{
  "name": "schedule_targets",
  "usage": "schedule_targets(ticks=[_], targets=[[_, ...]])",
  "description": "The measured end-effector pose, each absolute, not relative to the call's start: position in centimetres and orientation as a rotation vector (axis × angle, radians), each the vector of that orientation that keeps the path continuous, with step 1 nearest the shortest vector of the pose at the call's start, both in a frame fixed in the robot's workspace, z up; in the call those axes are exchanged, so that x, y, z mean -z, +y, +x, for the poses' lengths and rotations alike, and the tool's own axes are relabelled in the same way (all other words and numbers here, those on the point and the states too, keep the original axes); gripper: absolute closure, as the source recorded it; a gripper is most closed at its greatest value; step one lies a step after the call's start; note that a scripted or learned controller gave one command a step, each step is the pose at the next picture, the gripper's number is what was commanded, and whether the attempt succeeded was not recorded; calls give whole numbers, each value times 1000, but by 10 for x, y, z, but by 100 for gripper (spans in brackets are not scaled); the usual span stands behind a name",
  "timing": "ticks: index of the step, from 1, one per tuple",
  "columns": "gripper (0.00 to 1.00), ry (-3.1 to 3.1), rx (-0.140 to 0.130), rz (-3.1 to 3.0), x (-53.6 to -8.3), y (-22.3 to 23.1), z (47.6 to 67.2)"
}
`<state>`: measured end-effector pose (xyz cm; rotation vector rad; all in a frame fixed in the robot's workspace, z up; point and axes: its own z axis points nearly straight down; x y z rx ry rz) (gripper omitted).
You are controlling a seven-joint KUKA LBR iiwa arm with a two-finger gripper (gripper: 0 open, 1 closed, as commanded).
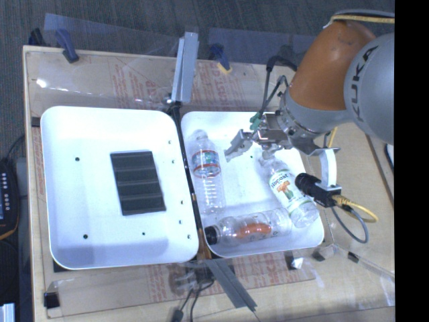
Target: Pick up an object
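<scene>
- The arm (348, 72) reaches in from the right, its orange band above the right bin (231, 123), wrist bent down toward the bin's upper middle.
- The gripper (249, 141) hangs low over the bin floor, fingers spread apart with nothing between them.
- Three bottles lie in the right bin: one (206, 170) along the left wall, one (251, 230) across the bottom, one (289, 192) at the right, just below the gripper.
- A dark ribbed pad (137, 182) lies in the left bin (74, 133).

Left bin (67, 180) is holding a ridged block (137, 182); right bin (221, 247) is holding three bottles (207, 170), (249, 229), (291, 191), gripper (258, 143) hanging above.
</scene>
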<state>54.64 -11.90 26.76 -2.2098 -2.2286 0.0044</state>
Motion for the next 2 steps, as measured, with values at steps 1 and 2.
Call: schedule_targets(ticks=[1,2], targets=[[0,-2354,-5,-2076,-134,-142,582],[0,-2318,-4,-2117,-91,-156,618]])
